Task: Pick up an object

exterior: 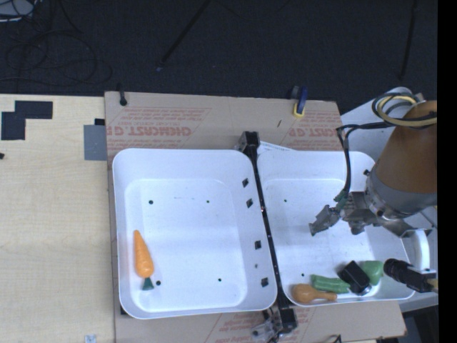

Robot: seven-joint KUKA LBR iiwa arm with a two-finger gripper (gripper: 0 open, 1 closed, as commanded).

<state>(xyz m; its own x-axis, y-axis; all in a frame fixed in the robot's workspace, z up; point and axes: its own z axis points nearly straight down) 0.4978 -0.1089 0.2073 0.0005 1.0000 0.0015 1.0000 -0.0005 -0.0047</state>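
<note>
Camera view: the gripper point(335, 220) hangs over the right bin point(303, 164), fingers spread apart with nothing between them. Below the jaws, at the bin's near wall, lie a green object point(328, 284), a black object point(355, 276) and an orange-tan object point(313, 294) — all clustered together. Well left of the jaws, the left bin point(178, 164) holds a toy carrot point(143, 257).

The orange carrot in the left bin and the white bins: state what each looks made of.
Orange carrot-shaped toy: likely moulded plastic or rubber, given its even, saturated colour, smooth surface and small dark green stub at the tip; which one is unclear. Two shallow white bins: probably thin formed plastic, with rounded corners, smooth matte-to-satin walls and small dark holes in the floor.
</note>
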